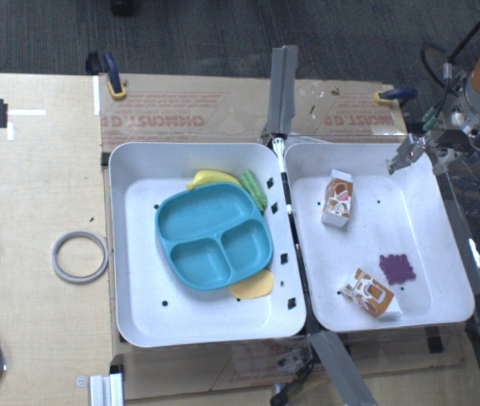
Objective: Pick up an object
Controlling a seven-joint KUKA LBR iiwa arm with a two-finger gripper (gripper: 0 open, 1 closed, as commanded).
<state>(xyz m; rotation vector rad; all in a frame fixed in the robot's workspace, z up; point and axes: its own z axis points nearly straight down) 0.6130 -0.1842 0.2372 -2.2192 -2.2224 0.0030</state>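
In the right bin (443,227), the nearest carton (369,293) lies against the near wall, where descending jaws could strike it; beyond sit a purple clump (397,268) and another carton (337,199). At the far-right corner the gripper (405,157) hovers, whether its jaws are spread or pressed together I cannot tell.

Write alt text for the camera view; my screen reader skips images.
Two white bins sit side by side: the left bin holds a blue tray over yellow and green items, the right bin two small cartons and a purple lump. The pincer hovers at its far right corner.
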